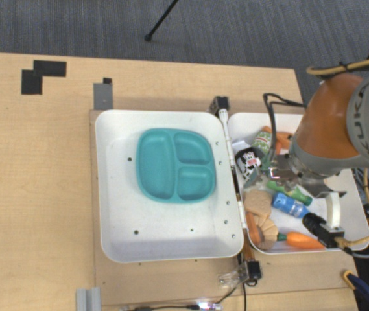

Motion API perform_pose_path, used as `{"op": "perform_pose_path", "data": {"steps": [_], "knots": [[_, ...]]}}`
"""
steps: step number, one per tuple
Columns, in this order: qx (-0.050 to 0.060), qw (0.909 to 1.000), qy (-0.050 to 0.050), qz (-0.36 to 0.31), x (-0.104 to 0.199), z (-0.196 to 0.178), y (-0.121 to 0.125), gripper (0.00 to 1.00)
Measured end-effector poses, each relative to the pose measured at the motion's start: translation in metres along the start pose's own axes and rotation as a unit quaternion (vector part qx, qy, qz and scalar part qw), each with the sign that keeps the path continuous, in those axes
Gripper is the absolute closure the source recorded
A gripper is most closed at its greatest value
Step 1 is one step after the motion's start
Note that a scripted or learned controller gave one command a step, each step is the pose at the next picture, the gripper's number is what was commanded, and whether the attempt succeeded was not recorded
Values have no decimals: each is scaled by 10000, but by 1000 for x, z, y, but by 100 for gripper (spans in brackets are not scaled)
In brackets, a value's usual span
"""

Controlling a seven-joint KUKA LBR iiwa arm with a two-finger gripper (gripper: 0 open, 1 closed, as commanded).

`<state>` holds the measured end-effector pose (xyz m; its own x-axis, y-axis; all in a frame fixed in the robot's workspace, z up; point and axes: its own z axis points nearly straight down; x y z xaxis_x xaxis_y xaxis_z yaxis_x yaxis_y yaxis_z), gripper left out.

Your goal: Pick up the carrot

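Observation:
The carrot (304,241), orange with a green end, lies along the front edge of the right bin (359,235). My gripper (277,175) hangs low over the middle of that bin, above and to the left of the carrot, among the clutter. The arm's orange wrist band (330,118) covers much of the bin's back part. Nothing shows between the gripper and the carrot that joins them.
Around the gripper lie a blue bottle (291,205), a green piece (289,190), tan bread-like pieces (259,204), an orange piece (253,225) and a black-and-white item (247,160). The left bin (116,193) holds a teal divided plate (174,165).

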<state>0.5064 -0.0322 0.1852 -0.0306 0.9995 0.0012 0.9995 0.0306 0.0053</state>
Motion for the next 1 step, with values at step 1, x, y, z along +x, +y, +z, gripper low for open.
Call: {"op": "perform_pose_path", "data": {"steps": [1], "knots": [[-1, 9911, -20, -1329, -51, -35, 31, 0]]}}
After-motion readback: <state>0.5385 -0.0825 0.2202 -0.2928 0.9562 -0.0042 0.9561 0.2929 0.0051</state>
